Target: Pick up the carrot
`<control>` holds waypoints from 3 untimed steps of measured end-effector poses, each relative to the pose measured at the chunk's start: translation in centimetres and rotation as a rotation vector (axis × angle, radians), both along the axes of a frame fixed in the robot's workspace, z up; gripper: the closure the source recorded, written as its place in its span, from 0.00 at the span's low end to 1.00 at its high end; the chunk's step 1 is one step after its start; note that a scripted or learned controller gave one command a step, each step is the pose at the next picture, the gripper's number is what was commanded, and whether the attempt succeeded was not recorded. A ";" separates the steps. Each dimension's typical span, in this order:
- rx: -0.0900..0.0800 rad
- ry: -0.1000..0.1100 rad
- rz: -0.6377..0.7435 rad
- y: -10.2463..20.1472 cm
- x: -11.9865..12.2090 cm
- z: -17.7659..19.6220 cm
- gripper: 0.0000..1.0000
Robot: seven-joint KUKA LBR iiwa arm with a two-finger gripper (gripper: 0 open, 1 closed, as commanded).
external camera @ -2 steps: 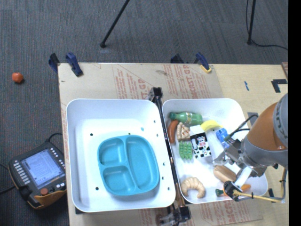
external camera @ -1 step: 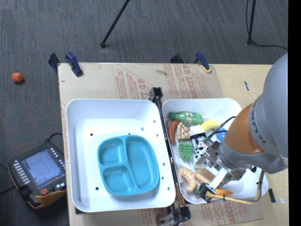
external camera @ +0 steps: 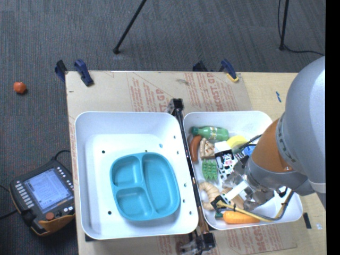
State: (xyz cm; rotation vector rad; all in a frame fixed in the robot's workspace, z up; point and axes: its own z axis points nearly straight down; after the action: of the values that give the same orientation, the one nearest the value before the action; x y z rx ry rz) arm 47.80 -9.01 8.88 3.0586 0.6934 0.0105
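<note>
Now, line by line:

Carrot (external camera: pixel 240 217): orange, long and thin, tapering toward a point at 3 o'clock; lies nearly flat along the 6 o'clock wall of the right bin (external camera: pixel 276 118), its blunt end near the bin's 7 o'clock corner.

Gripper (external camera: pixel 229 194): white and black parts low over the right bin, just at 11 o'clock of the carrot; jaw state cannot be told, and nothing shows clearly between them.

Arm (external camera: pixel 303 137): grey, with the orange band (external camera: pixel 265 150) above the wrist; comes in from 3 o'clock and covers the right bin's 3 o'clock side.

Right bin contents: a green bottle (external camera: pixel 211 133) lying on its side at 12 o'clock; a yellow piece (external camera: pixel 237 142) just at 4 o'clock of the bottle; a green ridged piece (external camera: pixel 209 169) near the middle; a brown sausage-like piece (external camera: pixel 196 147) along the 9 o'clock wall; tan pieces (external camera: pixel 208 189) at 7 o'clock. All crowded and partly overlapping.

Left bin (external camera: pixel 87 142): holds a blue divided plate (external camera: pixel 144 186) with three compartments, sitting toward 5 o'clock.

Bench (external camera: pixel 133 92): brown board with red printing, blue clamps (external camera: pixel 83 71) on its 12 o'clock edge.

Floor: dark carpet; a small orange ball (external camera: pixel 20 87) at 9 o'clock, well apart from the bench; a pendant (external camera: pixel 43 195) with a lit screen at 8 o'clock.
</note>
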 end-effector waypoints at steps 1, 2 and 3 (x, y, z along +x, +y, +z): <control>0.006 0.012 0.177 -0.1 -0.3 -0.1 1.00; 0.006 0.011 0.357 1.0 -0.3 -0.1 1.00; 0.006 0.012 0.356 1.0 -0.3 -0.2 0.00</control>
State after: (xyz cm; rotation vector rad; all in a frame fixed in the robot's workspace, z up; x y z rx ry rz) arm 47.50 -7.97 8.70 2.8963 1.2278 -0.0041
